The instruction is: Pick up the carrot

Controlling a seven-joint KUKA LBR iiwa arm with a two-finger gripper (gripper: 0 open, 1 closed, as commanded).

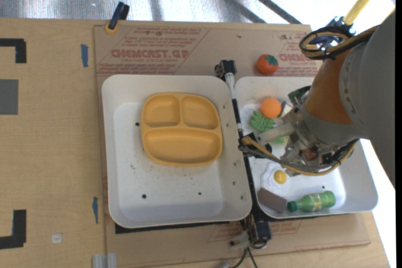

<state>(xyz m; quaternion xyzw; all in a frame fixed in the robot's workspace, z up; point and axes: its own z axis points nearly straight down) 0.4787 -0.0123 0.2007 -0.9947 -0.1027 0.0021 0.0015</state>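
Note:
The carrot (271,108) lies in the right bin (361,188) near its far left corner. It shows as a short orange body with a green leafy top (262,121) pointing toward the front. My gripper (300,146) hangs over the middle of the same bin, just right of and in front of the carrot. The grey arm and its orange band cover much of the gripper from above. Black cables loop around the wrist. Nothing shows between the gripper and the carrot.
A fried egg toy (279,177), a brown block (272,199) and a green bottle (312,201) lie along the right bin's front. The left bin (119,191) holds a yellow divided plate (182,128). A red tomato (267,64) sits on the cardboard behind the bins.

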